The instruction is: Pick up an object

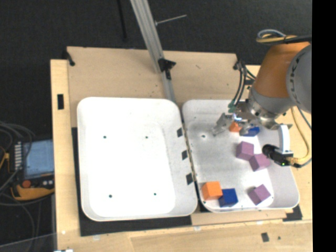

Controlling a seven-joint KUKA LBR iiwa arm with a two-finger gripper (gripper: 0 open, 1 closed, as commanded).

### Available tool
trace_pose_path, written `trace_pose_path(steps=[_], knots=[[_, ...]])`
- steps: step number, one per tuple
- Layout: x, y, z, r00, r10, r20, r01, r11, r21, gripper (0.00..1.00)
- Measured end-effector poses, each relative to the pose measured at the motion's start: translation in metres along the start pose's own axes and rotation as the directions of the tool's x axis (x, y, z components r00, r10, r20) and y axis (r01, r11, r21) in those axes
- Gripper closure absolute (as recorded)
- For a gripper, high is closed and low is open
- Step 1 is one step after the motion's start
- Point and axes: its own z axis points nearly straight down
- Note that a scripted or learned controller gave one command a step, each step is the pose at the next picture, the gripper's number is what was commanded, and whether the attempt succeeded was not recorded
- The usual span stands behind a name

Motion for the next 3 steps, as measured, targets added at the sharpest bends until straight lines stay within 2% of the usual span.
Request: trace_pose_path(steps=[1, 2, 3], knots=[[-0.003, 0.003, 0.043, 1.0, 0.001, 0.0, -0.001, 1.0, 0.0, 0.0], [-0.004, 0.004, 0.029, 1.0, 0.007, -0.001, -0.007, 1.0, -0.008, 1.0], [-0.009, -0.002, -0.019, 1.0, 0.003, 0.0, -0.003, 1.0, -0.01, 1.0]])
